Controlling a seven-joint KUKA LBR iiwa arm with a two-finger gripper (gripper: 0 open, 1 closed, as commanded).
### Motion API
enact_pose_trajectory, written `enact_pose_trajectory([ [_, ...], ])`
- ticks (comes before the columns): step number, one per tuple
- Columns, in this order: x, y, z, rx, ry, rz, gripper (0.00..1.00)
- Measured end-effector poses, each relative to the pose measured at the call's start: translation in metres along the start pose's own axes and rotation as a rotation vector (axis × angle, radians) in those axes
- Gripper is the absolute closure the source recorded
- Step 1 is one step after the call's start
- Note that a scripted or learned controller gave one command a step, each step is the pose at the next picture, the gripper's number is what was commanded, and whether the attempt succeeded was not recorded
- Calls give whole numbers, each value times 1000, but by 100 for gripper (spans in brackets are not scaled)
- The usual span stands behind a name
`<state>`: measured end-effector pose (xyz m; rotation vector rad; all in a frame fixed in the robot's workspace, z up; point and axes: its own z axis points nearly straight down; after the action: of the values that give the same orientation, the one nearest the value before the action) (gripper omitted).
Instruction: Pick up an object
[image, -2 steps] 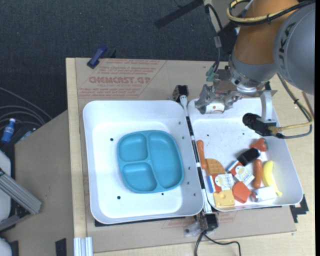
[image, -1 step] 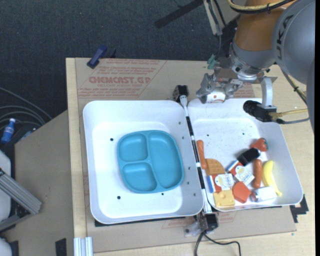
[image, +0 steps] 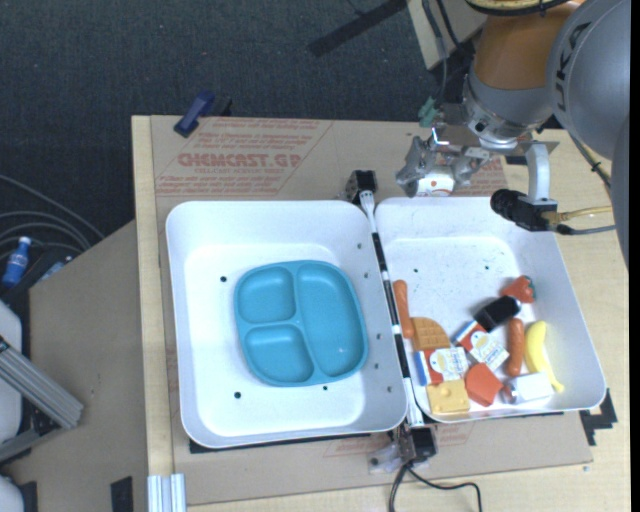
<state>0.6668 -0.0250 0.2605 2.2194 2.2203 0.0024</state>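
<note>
Dark carpet is seen around a brown bench printed with red lettering, on which two shallow white bins are set side by side. The left bin is occupied by a blue divided plate with three compartments, lying flat near the middle. The right bin is loaded along its near and right side with a cluster of toy food — a yellow banana at the right edge, a red sausage just beside it, a black block above, an orange carrot stick along the divider, a cheese-coloured square at the near rim.

The arm is reached in from the upper right; the gripper is held above the far rim of the right bin, well apart from the cluster. A small white-and-red object is seen between the fingers — it appears gripped, though the contact is too small to be resolved clearly. A blue marker-like item lies at the bench's far left corner.
</note>
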Motion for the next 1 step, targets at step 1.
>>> enact_pose_trajectory([
  [1, -17, 0, -4, 0, -1, 1, 100],
])
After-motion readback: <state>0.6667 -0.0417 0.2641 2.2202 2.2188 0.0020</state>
